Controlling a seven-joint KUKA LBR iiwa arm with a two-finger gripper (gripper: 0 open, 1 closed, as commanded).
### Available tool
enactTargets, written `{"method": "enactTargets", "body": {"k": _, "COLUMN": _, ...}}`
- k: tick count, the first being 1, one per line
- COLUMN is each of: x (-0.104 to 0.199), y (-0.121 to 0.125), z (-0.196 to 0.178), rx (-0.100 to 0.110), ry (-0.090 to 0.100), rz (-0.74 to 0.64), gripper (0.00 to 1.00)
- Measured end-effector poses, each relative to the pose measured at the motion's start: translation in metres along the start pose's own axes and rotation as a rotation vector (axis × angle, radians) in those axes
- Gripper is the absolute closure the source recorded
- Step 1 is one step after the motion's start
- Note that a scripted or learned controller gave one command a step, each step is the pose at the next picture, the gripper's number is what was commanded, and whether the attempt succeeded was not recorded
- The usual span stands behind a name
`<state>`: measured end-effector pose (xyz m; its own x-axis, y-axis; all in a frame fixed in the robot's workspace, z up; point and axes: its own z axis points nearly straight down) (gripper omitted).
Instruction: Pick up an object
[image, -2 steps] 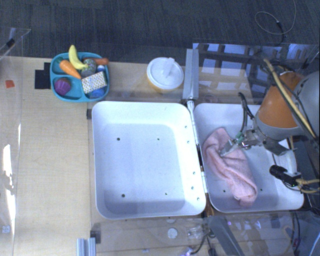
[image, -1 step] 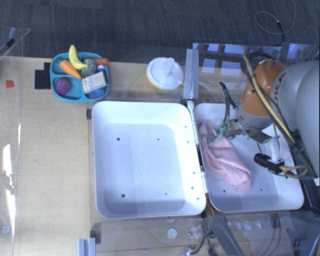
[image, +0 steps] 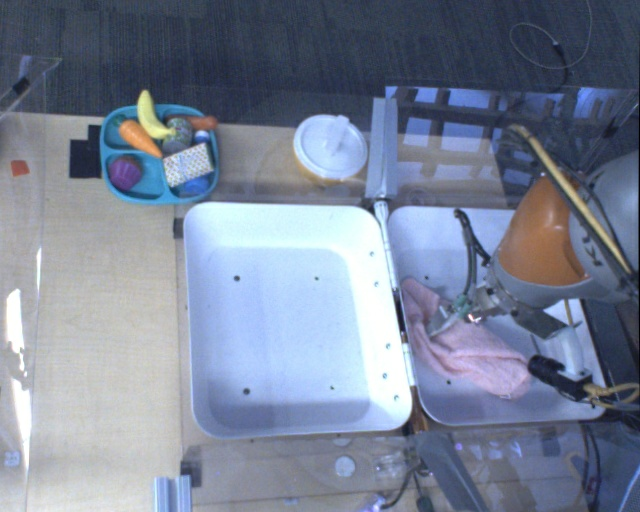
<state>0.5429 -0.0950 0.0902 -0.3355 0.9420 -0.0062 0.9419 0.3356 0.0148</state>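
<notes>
Down in the right bin (image: 440, 240), the claw (image: 446, 314) sits against the one pink cloth (image: 462, 346), near that bin's left wall; whether it is wide, narrow or gripping, I cannot tell. The cloth sprawls toward the near wall. Left lies the second white bin (image: 290, 320). On the worktop's (image: 90, 340) far side: one blue toy tray (image: 160, 155), one white lidded tub (image: 331, 147).

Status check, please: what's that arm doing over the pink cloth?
End effector low over the cloth, right bin. Cloth crumpled, lying on the bin floor. Nothing in the way.
</notes>
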Motion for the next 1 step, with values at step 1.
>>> {"method": "enactTargets", "body": {"k": 1, "x": -0.0021, "y": 0.0029, "z": -0.0087, "rx": -0.005, "ry": -0.005, "rz": -0.001, "gripper": 1.0}}
